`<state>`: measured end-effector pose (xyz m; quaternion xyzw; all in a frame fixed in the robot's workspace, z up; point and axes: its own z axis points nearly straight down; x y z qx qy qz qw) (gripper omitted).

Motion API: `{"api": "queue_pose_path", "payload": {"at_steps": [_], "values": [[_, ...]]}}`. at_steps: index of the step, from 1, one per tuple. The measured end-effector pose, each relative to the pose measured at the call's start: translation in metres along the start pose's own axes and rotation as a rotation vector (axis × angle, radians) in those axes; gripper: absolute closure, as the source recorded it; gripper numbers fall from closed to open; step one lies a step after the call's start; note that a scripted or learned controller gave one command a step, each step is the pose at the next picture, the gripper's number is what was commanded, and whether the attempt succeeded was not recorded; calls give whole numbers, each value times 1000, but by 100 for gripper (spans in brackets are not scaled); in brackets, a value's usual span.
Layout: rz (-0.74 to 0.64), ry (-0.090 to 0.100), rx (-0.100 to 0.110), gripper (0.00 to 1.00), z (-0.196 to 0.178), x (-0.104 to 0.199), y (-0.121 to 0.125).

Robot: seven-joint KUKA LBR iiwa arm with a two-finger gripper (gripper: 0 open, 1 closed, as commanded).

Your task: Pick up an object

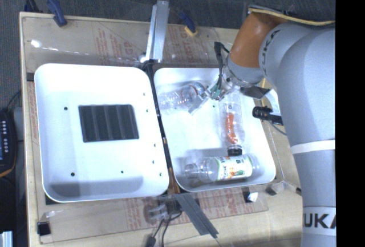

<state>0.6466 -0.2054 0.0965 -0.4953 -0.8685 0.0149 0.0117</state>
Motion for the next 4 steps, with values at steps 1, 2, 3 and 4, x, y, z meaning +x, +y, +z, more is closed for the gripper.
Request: {"api": "queue_pose_path", "payload": {"at_steps": [1,2,3,4], "values": [[10,-26,4,100,-14,-12,-10],[8,-30,6,100,-25,-14,-11],[2,-20,3,0,-25,-9,-6],[-19,-27,-5,0,-18,-1,-1]]}}
